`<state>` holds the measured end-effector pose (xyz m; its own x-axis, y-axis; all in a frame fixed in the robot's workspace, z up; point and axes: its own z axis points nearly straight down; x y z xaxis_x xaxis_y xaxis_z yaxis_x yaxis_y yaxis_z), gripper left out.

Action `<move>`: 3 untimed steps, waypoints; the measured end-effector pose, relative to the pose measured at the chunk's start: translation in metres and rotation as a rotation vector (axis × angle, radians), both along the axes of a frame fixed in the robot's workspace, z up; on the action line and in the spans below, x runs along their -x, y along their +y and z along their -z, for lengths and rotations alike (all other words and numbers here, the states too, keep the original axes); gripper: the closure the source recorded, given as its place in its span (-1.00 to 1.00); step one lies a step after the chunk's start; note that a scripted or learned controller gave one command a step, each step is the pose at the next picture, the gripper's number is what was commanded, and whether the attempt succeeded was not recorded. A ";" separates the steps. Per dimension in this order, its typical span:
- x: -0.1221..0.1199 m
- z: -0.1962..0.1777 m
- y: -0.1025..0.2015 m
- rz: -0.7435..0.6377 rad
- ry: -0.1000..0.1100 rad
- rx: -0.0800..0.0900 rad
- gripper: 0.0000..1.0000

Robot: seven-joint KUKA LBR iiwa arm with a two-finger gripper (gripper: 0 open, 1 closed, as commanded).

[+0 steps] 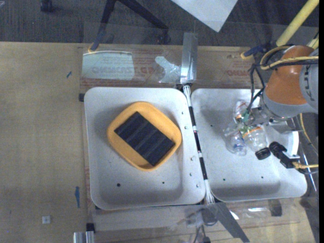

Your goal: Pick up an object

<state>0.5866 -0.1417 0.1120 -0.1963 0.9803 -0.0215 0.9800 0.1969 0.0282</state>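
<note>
An orange dish with a dark ribbed insert (144, 135) lies in the left bin (101, 186) while the gripper (242, 130) hangs over the right bin (243, 186).

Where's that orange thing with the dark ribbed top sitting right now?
The rounded orange object with the dark ribbed panel lies in the middle of the left white bin, across the divider from the arm's gripper.

A wooden bench (35, 135) stands on dark carpet (61, 27). Behind it, an office chair's black base (109, 4) rests beside a white sheet (205, 1).

Single fixed camera above bench (40, 135); looks down aslant; both bins (101, 186) framed.
</note>
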 end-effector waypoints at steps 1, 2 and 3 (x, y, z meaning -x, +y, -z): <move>-0.025 -0.018 0.025 -0.384 0.028 -0.006 -1.00; -0.025 -0.028 0.024 -0.381 0.024 -0.005 1.00; -0.081 -0.103 0.059 -0.435 0.031 -0.007 1.00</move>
